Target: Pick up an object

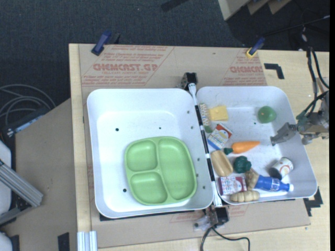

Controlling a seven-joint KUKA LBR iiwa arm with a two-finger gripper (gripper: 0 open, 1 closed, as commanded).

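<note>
The right bin (246,95) holds several toy foods: a yellow cheese wedge (219,113), a green ball (267,114), an orange carrot (245,147), a white-and-blue packet (219,136), a tan bun (222,163), a dark green broccoli (242,164), a small red-and-white can (284,166), a blue bottle (269,184), a maroon box (232,184) and a tan peanut shape (245,196). My gripper (285,133) reaches in over the bin's right side, between the green ball and the can, touching neither. I see nothing held in it.
A green divided plate (158,170) lies in the left bin (136,106). Both bins rest on a cardboard-covered bench (131,67) with clamps at the back edge. Cables (316,82) hang near the gripper on the right.
</note>
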